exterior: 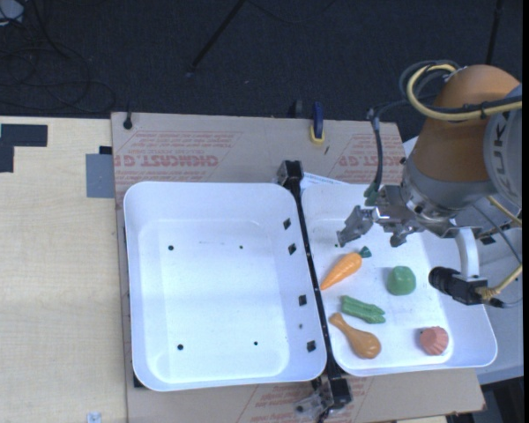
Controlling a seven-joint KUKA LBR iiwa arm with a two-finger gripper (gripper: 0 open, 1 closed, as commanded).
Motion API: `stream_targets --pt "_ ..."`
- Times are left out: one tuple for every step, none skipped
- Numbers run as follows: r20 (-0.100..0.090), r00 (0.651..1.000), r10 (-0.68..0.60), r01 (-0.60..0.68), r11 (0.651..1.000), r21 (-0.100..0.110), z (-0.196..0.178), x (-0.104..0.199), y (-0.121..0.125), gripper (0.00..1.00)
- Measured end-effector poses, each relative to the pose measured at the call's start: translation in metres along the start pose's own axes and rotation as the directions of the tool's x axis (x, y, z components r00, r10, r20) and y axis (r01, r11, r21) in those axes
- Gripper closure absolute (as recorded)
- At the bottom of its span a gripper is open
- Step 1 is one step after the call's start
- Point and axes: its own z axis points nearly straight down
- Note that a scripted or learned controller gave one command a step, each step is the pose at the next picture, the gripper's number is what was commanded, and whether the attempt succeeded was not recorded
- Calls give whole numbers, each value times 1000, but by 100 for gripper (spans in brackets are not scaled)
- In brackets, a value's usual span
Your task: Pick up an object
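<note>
Several toy foods lie in the right bin [465, 317]: an orange carrot [342, 270], a round green piece [402, 279], a long green pod [362, 309], a tan drumstick [355, 336] and a pinkish-red piece [433, 340]. My gripper [378, 231] hangs over the far part of this bin, just beyond the carrot's leafy end and the round green piece. Its two dark fingers [353, 226] stand apart, so it is open, and nothing is between them.
The left bin [212, 298] lies beside the right one, parted from it by a black divider [304, 263]. Both rest on a cardboard sheet [203, 148]. A black cable fitting [454, 285] sticks out over the right bin's right side.
</note>
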Motion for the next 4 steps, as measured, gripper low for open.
stream_targets --pt "4 1000 -1 1 1000 -13 -117 -51 31 0" --pt "-5 1000 -15 15 1000 -5 -174 63 53 0" --pt "0 1000 -10 10 1000 4 -180 57 52 100" --pt "-2 1000 -7 7 1000 -12 -307 88 77 100"
